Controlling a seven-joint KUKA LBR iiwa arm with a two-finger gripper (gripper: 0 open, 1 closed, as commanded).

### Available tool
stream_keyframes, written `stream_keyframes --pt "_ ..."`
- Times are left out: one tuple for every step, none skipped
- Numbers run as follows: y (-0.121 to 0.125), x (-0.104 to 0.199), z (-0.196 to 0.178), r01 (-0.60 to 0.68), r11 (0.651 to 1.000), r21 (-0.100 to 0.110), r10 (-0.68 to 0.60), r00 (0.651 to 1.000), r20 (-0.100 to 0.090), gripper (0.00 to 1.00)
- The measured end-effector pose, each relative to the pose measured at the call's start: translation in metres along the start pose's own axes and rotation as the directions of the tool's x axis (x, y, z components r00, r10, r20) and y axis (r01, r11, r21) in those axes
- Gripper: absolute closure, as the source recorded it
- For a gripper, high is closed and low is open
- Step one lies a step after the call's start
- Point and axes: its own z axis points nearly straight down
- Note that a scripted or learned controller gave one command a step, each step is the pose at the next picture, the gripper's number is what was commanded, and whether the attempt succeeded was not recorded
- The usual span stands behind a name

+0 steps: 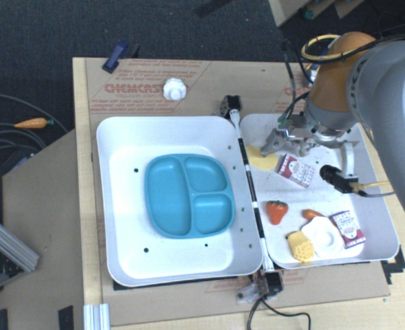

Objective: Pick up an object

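Above the right bin (377, 205), the end effector (289, 145) hovers with fingers spread, gripping nothing, just over a small red-and-white carton (296, 171). Beyond that carton lie a strawberry (277, 211), a corn cob (300, 245) and a second carton (346, 228).

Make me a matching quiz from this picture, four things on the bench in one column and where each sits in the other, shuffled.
Things:
1. blue divided plate
2. toy strawberry
3. white ball
4. gripper

Places:
A. on the cardboard beyond the bins
B. right bin, near the divider
C. left bin, centre
D. over the right bin's far end

Pairs: 1-C, 2-B, 3-A, 4-D
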Motion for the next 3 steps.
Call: stream_keyframes --pt "0.001 0.000 -0.011 0.002 1.000 -0.003 -0.002 1.000 0.001 1.00" --pt "0.001 0.000 -0.011 0.002 1.000 -0.002 -0.002 1.000 0.001 0.00" --pt "0.019 0.014 0.000 0.001 1.000 -0.001 -0.001 1.000 0.000 0.00"
